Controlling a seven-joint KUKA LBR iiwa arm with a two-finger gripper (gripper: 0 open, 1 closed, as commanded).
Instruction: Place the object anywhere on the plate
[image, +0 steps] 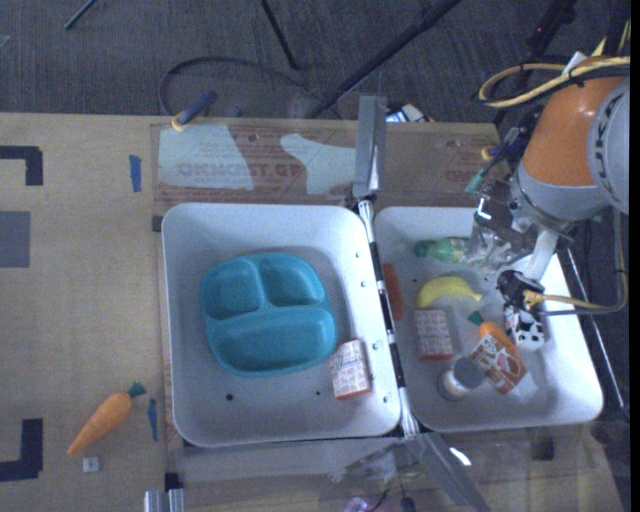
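Bench: tan board under everything, with black corner marks and bits of blue tape along its left side.
Left bin: white and shallow, holding the plate and one small carton.
Right bin: white, the same shape, crowded with small groceries; this is where I am reaching.
My arm: it comes in from the right edge, the orange band bulging above the wrist, yellow and black cables looping behind it. The wrist bends down over the upper right part of the right bin.
Plate: blue, three compartments, lying flat in the middle of the left bin, nothing on it.
My gripper: pointed down over the back of the right bin, just above the banana and beside the green item. I cannot tell how my fingers stand; the metal parts blur together there.
Banana: yellow, curved, lying just below my gripper in the right bin, well apart from the plate.
Orange carton: tilted, near the bin's front right, beside a grey can.
Red-and-white packet: flat, just under the banana.
Small carton: in the left bin, touching the plate's lower right rim.
Cow-patterned item: black and white, right of the banana.
Green item: at the back of the right bin.
Toy carrot: on the bench, outside both bins, lower left.
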